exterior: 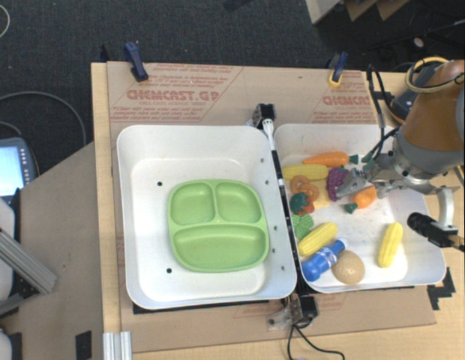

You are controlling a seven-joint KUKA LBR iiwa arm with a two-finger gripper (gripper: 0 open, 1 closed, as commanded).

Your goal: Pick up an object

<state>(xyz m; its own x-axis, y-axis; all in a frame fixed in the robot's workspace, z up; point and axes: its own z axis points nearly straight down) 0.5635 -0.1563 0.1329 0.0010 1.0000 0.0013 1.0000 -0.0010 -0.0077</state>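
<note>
Hovering low in the right bin [420, 272], the gripper [358, 188], fingers unreadable, met a small carrot [365, 197] angled leftward-down; two corn cobs [317, 238] lay nearby.

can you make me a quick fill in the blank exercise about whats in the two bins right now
1. The green divided plate lies in the ____ bin of the camera view.
2. The plate has ____ compartments.
3. The toy foods, such as the carrot and the purple grapes, lie in the ____ bin.
4. The gripper is low over the right bin, close to the small ____ toy beside the grapes.

Missing words: left; three; right; orange
</note>
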